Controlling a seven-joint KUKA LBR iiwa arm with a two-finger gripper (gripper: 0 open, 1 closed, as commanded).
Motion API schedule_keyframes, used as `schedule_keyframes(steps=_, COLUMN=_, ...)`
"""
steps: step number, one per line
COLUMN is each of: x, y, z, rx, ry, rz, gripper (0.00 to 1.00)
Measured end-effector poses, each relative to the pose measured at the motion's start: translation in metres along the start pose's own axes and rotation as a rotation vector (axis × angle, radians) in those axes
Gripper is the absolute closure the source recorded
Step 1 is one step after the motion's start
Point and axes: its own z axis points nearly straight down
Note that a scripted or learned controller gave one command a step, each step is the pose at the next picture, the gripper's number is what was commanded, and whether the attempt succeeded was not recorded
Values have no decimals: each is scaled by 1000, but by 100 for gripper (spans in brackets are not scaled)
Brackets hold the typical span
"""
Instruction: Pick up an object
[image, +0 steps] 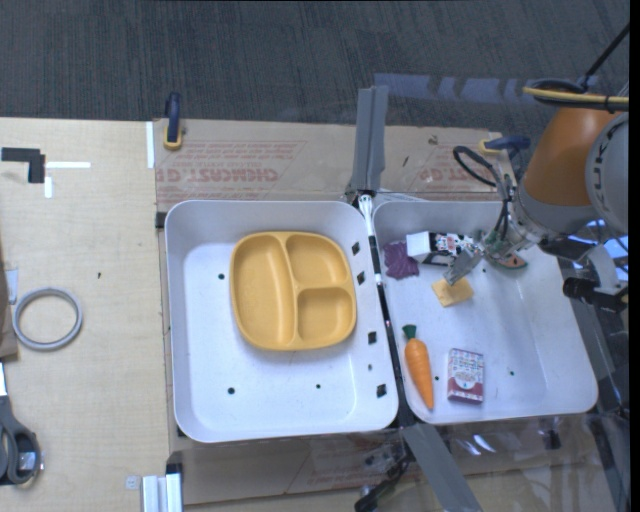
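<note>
- Two white bins on worktop: left bin (200, 400), right bin (540, 390).
- One yellow divided plate (293, 290), three compartments, in left bin.
- Right bin, five items: one carrot (419, 372), one small red box (466, 376), one yellow block (453, 291), one purple piece (400, 261), one black-and-white packet (440, 243).
- One tool (466, 264), low over right bin, just above yellow block; finger opening cannot be told.
- One grey ring (45, 318) on worktop, left.

Bright, even overhead light, soft shadows, mild glare, slightly soft focus.
</note>
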Motion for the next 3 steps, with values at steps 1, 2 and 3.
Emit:
schedule_keyframes(steps=1, x=-26, y=20, z=4, rx=14, ry=10, rz=249, gripper=0)
schedule_keyframes(steps=2, x=25, y=-1, z=11, rx=1, ry=2, rz=254, gripper=0)
schedule_keyframes(steps=3, x=29, y=-33, z=11, rx=1, ry=2, rz=194, gripper=0)
